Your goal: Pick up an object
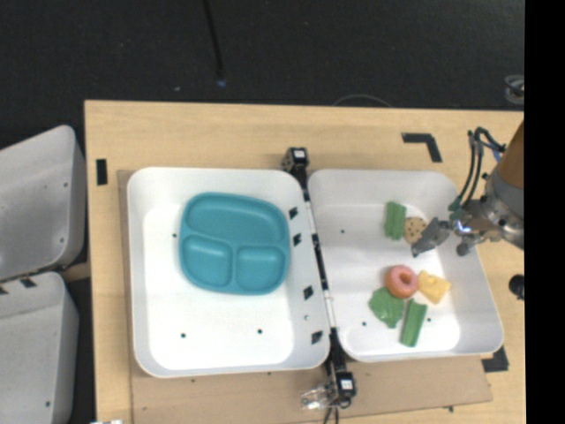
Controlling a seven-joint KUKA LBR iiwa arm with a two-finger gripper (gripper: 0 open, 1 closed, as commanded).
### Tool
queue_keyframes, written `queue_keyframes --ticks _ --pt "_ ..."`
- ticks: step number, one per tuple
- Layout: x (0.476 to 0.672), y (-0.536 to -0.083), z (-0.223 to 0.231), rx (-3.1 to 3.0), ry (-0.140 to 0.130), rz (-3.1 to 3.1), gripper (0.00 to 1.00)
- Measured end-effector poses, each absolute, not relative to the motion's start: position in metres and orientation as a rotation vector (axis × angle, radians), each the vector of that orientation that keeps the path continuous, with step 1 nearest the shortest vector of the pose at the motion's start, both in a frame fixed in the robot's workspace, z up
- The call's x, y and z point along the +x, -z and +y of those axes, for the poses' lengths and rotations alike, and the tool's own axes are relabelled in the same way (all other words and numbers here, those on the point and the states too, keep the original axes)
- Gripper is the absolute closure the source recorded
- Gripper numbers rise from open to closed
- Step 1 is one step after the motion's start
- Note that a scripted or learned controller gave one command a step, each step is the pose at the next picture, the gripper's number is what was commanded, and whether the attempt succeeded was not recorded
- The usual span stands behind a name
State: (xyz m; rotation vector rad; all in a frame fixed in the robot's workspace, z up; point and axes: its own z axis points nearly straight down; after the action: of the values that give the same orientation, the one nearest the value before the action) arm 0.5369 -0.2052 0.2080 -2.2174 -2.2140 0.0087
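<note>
Gripper over the right bin, fingers spread, nothing between them, just beside a cookie. Nearby: green block, pink donut, yellow piece. Left bin: teal divided plate.

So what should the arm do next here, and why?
Probably ease the gripper slightly left and down onto the small tan speckled round piece. It hovers at the right white bin's far edge, that piece lies closest, and nothing sits between its fingers yet.

A teal divided plate (three compartments) lies in the left bin.
</note>
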Motion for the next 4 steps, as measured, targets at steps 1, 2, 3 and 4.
queue_keyframes --ticks 1,2,3,4 --pt "0.54 -0.214 -0.205 -2.221 0.0 -2.224 0.0" --pt "0.542 -0.157 -0.197 -2.22 -0.003 -2.221 0.0" --pt "0.542 -0.104 -0.198 -2.223 -0.004 -2.217 0.0" --pt "0.543 -0.118 -0.199 -2.233 0.002 -2.217 1.0"
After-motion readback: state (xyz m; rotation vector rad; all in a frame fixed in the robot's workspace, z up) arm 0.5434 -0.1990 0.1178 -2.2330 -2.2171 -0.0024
